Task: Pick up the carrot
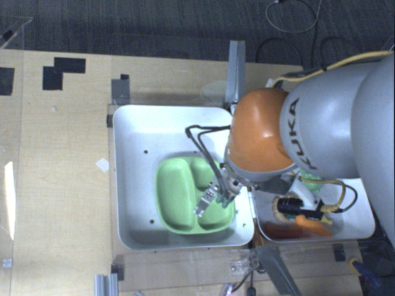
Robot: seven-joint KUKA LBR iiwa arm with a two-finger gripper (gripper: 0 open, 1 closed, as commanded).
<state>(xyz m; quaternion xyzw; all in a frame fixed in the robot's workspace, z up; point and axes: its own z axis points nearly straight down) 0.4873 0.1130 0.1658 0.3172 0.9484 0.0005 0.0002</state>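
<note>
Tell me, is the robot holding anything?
Nothing seems held. The end effector hangs over the green dish in the left bin. The carrot lies in the right bin.

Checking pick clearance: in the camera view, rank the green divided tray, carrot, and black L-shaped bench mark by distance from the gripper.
1. green divided tray, left bin, directly beneath the gripper.
2. carrot, right bin, near its front edge.
3. black L-shaped mark, far-left bench top, outside both bins.

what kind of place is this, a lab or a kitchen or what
Most likely a robotics lab bench. A grey KUKA arm reaches over two white bins, its tool above a green divided tray. A carrot lies in the other bin, and loose cables trail across the dark floor.
</note>
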